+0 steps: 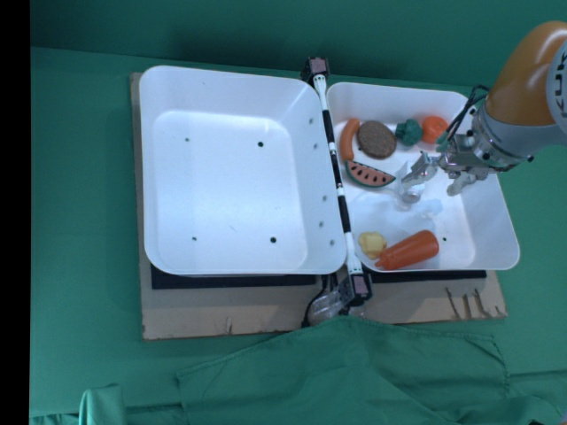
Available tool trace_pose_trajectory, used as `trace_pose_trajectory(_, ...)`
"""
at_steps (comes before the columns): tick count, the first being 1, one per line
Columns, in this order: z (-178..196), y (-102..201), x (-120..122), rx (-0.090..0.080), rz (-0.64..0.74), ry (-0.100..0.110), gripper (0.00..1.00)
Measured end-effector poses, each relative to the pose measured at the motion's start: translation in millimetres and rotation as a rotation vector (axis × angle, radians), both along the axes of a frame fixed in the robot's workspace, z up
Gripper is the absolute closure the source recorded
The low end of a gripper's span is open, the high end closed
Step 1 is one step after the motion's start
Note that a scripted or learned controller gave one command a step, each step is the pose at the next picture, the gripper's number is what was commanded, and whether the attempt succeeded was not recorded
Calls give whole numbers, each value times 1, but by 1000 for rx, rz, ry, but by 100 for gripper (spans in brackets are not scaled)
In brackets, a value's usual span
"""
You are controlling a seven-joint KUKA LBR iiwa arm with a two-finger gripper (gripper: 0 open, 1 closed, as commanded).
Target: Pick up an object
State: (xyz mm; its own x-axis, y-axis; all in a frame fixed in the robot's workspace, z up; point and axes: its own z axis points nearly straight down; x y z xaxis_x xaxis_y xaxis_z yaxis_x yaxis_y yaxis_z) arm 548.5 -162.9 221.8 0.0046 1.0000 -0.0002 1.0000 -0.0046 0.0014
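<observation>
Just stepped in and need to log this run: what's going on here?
The arm's gripper hangs over the right bin, above a clear item too faint to name. Nearby lie a watermelon slice, brown patty and carrot. Nothing is visibly held yet.

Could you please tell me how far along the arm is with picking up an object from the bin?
Done: the gripper has reached into the right bin, near the middle. In hand: nothing visibly; no toy sits between its fingers. Left: the grasp and lift. The carrot, watermelon slice, brown patty and sausage all lie on the bin floor.
</observation>
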Motion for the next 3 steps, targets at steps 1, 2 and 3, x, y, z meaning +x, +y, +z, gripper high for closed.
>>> trace_pose_trajectory(1, -39, 10, 12, -4, 1, -6, 0)
trace_pose_trajectory(2, 1, -10, -26, -3, -2, -5, 0)
trace_pose_trajectory(3, -40, 4, 57, -5, 5, -10, 0)
